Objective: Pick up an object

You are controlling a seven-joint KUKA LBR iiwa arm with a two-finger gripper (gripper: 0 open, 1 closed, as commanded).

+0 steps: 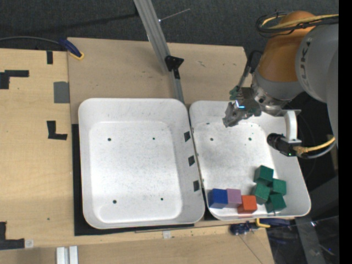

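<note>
Green blocks, four, by one blue, purple, orange; fingers' state unclear.

Arm: bulky rounded grey casing with dark lettering on its side, partly legible. Orange band beside the grey casing, toward the wrist, glossy and domed. Thin yellowish cable loops over the top of the orange band. Below the band, a grey metal wrist flange leading to the small dark pincer, with a bluish glint on it. A white bracket and black cylindrical fitting sit under the band, trailing a yellow cable.
</note>
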